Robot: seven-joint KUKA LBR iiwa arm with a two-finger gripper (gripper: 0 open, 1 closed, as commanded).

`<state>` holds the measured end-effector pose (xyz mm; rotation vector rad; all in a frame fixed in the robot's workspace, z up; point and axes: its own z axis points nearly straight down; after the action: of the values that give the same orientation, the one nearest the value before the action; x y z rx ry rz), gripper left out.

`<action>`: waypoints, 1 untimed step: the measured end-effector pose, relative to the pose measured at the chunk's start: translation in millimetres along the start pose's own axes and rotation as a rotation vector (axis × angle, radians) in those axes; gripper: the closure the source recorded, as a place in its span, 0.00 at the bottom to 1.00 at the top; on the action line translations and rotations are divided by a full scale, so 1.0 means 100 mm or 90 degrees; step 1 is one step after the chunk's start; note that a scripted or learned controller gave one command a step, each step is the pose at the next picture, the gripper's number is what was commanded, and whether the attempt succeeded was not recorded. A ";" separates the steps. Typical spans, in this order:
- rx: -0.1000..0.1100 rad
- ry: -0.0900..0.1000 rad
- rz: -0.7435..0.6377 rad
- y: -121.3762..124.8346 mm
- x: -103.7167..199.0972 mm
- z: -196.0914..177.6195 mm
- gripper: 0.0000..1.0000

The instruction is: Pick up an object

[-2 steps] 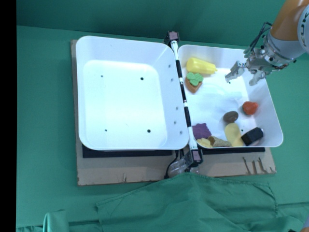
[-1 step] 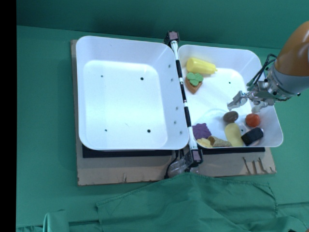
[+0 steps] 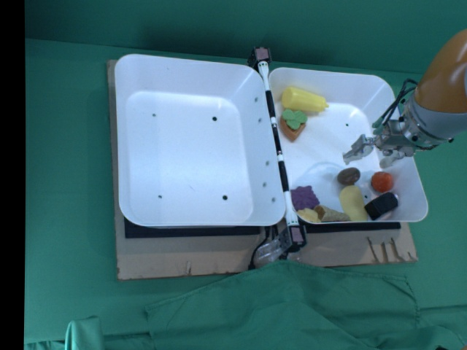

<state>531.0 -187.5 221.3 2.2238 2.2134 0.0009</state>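
The right bin (image 3: 332, 133) holds several small toy foods. A yellow piece (image 3: 304, 99) and an orange piece with a green top (image 3: 293, 122) lie at its far left. Along the near edge sit a purple cluster (image 3: 304, 196), tan bits (image 3: 326, 214), a pale yellow piece (image 3: 354, 202), a black piece (image 3: 381, 205), a brown oval (image 3: 349, 175) and a red ball (image 3: 381, 181). My gripper (image 3: 371, 154) hangs over the right side of this bin, just above the brown oval and red ball. Its fingers stand open with nothing between them.
The left bin (image 3: 190, 152) lies beside the right one, joined by a black-and-white divider strip (image 3: 276, 141). Both rest on a cardboard sheet (image 3: 182, 261) on green cloth. A fold of green cloth (image 3: 292, 305) lies in front.
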 end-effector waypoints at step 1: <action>0.000 0.000 0.000 0.00 0.00 0.00 0.00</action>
<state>531.0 -187.5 221.3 2.2237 2.2134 0.0010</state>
